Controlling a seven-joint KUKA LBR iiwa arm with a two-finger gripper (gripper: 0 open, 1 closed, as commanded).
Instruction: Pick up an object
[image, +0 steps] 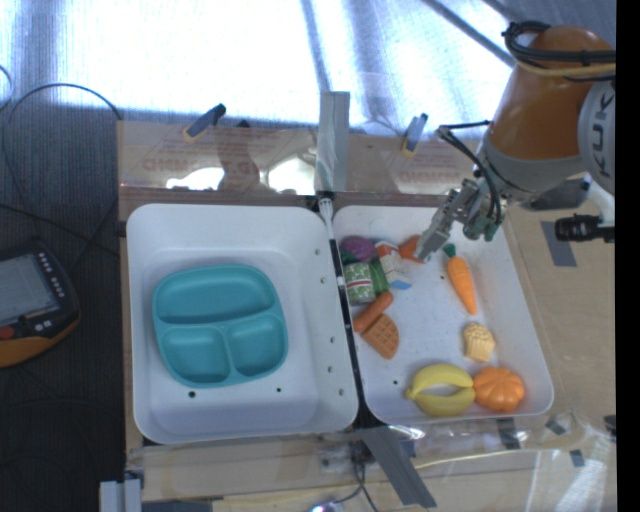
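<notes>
R bin (530, 330) | gripper (432, 245) over red toy (410, 247), carrot (461, 283) beside | open/shut: can't tell

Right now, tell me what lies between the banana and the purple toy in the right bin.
In the camera view, the waffle-like brown piece lies between the banana and the purple toy, with a small orange piece and a green packet.
</notes>
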